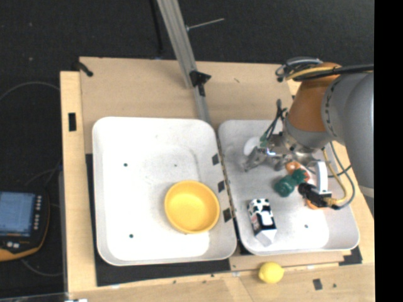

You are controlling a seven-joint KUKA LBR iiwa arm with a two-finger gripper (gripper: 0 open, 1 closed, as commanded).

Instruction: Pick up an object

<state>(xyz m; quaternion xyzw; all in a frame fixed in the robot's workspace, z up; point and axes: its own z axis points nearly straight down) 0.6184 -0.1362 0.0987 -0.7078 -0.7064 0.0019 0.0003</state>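
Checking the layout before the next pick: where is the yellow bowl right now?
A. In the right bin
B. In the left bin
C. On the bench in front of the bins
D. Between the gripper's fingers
B: the yellow bowl sits on the floor of the left bin, near its front right corner.

Hidden and unclear spots from my station

The arm (334, 112) runs off the right side and covers part of the right bin (340, 231); I can't read the gripper (267, 153) fingers, and the small orange and green pieces (291, 182) beneath the wrist are too jumbled to identify.
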